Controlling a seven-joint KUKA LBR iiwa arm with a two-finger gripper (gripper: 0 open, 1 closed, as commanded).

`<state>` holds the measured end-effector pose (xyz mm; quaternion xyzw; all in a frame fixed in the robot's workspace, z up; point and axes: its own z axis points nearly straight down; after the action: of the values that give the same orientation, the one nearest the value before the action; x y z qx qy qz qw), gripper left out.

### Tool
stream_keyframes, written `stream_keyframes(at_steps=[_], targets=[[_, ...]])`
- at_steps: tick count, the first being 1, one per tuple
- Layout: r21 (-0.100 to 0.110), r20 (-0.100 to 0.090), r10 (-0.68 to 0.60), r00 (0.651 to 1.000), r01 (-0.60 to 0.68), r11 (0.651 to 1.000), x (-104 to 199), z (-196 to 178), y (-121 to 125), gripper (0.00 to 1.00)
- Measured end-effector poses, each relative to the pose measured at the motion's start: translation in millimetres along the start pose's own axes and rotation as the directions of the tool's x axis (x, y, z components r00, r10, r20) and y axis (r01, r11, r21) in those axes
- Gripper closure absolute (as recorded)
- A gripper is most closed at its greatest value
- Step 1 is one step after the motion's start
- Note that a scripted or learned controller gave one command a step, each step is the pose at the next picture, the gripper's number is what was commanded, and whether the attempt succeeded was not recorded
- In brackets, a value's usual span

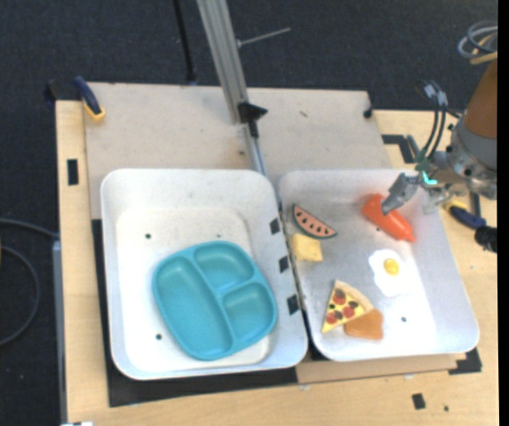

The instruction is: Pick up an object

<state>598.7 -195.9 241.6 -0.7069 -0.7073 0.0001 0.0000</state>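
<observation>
**Gripper over orange piece, right bin**

Camera view: 2 white bins side by side. Left bin (121,202) holds a blue divided plate (214,298). Right bin (449,327) holds 5 toy foods: watermelon slice (313,223), small yellow block (306,249), fried egg (389,271), pizza slice (348,311), and an orange carrot-like piece (389,217).

The gripper (399,193) comes in from the right and sits at the upper-right of the right bin, directly above the upper end of the orange piece. Whether it touches is not clear. Finger state: cannot tell, the tips blur into the wrist hardware.

Key relation: the orange piece lies just below and slightly left of the gripper tip, with its long axis running diagonally from upper-left to lower-right. My read is that it's the nearest target. A grasp probably needs the closing direction set across that diagonal, then a short drop. The egg is near the lower end, so drift that way risks a wrong contact.

No readable labels or writing anywhere.
</observation>
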Motion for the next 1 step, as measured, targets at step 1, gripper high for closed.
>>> stream_keyframes(at_steps=[1], targets=[[-0.002,0.001,-0.001,1.000,0.001,1.000,-0.1,-0.9,0.5,0.00]])
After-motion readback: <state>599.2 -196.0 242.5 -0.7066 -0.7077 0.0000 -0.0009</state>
